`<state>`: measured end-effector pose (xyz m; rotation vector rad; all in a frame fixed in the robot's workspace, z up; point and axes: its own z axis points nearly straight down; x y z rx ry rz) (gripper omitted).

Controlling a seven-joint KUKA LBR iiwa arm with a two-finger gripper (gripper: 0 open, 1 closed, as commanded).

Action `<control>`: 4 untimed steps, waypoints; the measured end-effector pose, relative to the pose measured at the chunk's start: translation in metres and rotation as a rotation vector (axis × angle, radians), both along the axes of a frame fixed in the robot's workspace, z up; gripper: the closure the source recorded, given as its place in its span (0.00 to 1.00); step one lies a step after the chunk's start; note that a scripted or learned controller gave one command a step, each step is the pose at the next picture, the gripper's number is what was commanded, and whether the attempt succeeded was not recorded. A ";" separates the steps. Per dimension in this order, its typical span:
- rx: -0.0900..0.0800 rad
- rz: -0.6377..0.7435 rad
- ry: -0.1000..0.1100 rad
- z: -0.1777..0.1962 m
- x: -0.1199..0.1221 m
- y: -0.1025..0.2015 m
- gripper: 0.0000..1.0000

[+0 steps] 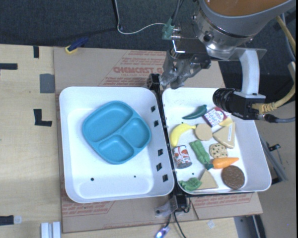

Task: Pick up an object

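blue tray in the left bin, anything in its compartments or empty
Empty. All three compartments of the blue tray show bare blue plastic. The toy food lies in the right bin instead.

Tool (175,79) hovers above the toy-food bin's (260,148) far-left corner.

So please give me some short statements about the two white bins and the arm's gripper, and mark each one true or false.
1. The blue three-compartment plastic plate lies in the left white bin. True.
2. The yellow toy banana lies on the blue plate. False: it lies in the right white bin, among the other toy foods.
3. The gripper is over the far rim where the two bins meet. True.
4. The orange toy carrot is between the gripper's fingers. False: it lies in the right bin, apart from the gripper.
5. The round brown cookie lies near the right bin's near corner. True.
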<state>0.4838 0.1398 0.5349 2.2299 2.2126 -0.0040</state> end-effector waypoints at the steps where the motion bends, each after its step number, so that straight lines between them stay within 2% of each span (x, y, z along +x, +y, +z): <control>1: -0.004 0.006 0.017 -0.164 -0.002 -0.018 1.00; 2: 0.001 0.011 0.002 -0.145 -0.001 -0.016 1.00; 4: 0.000 0.015 0.006 -0.127 -0.001 -0.014 1.00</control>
